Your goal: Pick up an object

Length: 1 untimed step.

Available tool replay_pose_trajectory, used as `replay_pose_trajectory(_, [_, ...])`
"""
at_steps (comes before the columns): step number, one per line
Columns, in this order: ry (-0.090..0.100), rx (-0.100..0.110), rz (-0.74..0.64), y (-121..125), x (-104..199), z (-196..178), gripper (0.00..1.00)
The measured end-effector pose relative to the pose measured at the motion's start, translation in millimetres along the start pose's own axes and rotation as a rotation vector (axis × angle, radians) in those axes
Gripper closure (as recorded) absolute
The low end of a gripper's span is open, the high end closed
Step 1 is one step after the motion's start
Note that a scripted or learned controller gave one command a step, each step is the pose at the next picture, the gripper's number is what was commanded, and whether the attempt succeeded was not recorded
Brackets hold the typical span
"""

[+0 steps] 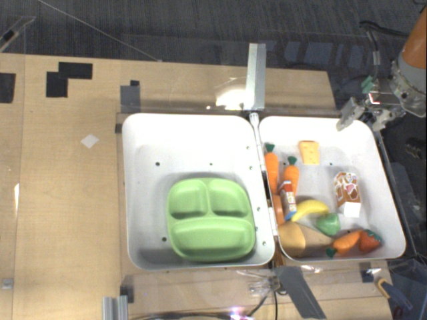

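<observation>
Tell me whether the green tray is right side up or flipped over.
Right side up. The green tray lies flat in the left bin, and its three compartments face the camera.

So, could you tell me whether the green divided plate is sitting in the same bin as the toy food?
No, the green divided plate lies alone in the left bin, while the toy food is piled in the right bin.
</observation>
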State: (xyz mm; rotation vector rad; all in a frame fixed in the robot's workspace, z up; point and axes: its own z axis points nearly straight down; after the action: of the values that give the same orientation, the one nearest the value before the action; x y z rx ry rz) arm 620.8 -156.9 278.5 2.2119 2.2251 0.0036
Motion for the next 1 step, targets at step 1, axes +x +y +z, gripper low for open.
replay_pose_trajectory(1, [0.0,0.002,0.044,-34.1,-23.4,90.9,0.0])
